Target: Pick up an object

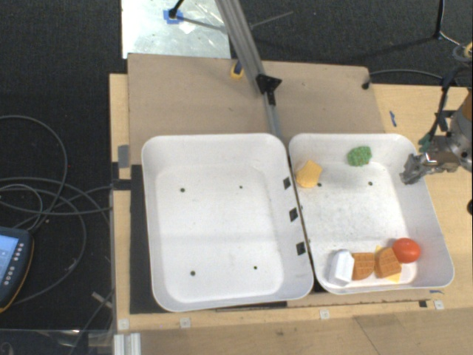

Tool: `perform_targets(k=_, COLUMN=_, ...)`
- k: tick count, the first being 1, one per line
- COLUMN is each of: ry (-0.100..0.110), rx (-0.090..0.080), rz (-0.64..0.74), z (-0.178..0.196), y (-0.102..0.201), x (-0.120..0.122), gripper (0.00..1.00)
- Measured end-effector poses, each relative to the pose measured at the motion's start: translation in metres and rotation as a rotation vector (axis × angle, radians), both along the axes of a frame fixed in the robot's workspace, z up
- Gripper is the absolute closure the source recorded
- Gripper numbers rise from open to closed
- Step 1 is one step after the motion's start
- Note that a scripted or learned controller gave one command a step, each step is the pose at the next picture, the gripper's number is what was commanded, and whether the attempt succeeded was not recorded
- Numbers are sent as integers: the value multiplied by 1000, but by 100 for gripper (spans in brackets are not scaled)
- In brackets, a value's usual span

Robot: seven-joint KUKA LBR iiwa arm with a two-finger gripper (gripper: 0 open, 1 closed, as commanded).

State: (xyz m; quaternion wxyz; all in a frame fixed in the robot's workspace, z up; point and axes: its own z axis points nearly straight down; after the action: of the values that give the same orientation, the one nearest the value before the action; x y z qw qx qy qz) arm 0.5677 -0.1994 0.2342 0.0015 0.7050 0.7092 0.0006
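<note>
2 shallow white bins sit side by side on a tan bench (325,98), touching along their inner edges where 3 black clips mark the seam.

Left bin (159,198): bare floor, 4 small dark holes.

Right bin (432,231): 6 objects.
- Yellow block (309,173), far-left corner, close to the seam.
- Green bumpy lump (359,155), along the far wall, right of the yellow block, well apart from it.
- White cylinder (340,266), near edge, lying on its side.
- Orange waffle-textured piece (363,265), just right of the cylinder, touching or nearly touching it.
- 2nd orange waffle piece (387,262), beside the 1st, resting on a flat yellow piece (397,276).
- Red ball (406,250), near-right corner, against the 2nd waffle piece.

Gripper (414,170): comes in from the right, over the right bin's far-right rim. Metal finger parts are dark and small at this angle; cannot tell whether they are spread or pressed together. Nothing seen between them. It is right of the green lump with a gap between, and well away from the cluster along the near edge.

Grey pole (240,28) slants from the top of the view down to the seam between the bins. Black cables (44,191) loop on the dark floor at left; a handheld pendant with a lit screen (11,261) lies at the left edge.
</note>
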Motion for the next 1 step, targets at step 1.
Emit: perform_targets(k=1, ry=3, rx=3, rz=3, z=3, y=48, x=-16, gripper=100)
